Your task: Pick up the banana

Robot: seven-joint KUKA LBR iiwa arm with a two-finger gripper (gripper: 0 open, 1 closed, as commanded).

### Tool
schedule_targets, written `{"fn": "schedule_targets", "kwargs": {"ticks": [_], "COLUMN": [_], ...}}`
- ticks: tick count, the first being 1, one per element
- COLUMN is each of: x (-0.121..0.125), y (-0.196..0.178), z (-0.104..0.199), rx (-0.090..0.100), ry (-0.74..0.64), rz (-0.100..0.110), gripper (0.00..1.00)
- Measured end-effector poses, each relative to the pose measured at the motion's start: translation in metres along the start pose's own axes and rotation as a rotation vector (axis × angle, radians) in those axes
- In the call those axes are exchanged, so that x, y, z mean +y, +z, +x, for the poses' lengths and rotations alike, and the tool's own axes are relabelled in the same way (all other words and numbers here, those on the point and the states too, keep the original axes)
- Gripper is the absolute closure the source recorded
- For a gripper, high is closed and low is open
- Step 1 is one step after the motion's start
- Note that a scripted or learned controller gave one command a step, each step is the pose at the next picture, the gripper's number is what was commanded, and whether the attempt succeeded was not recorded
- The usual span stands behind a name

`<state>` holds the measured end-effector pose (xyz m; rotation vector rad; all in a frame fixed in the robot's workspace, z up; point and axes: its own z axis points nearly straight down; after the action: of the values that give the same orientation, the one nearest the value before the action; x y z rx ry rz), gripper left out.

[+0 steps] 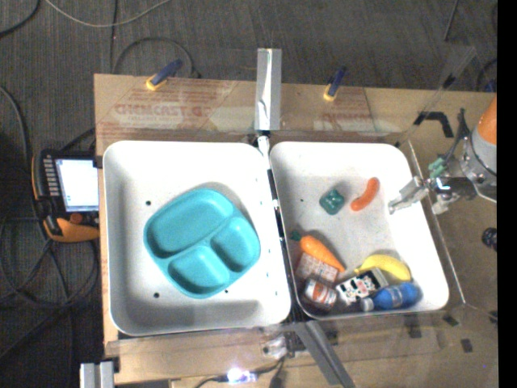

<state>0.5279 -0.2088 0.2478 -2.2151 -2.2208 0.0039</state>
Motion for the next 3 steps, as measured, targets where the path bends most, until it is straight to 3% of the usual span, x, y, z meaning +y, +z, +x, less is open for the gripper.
{"fn": "schedule_targets", "kwargs": {"ticks": [1,2,3], "x": [-0.042,-0.038,-0.036], "y": [0.100,0.157,0.150], "z": [-0.014,0.005,0.007], "rx": [0.001,-0.009,-0.004], "ry": [-0.080,-0.162,-0.164], "rz": [0.001,-0.021,-0.021], "gripper": [0.00,0.00,1.00]}}
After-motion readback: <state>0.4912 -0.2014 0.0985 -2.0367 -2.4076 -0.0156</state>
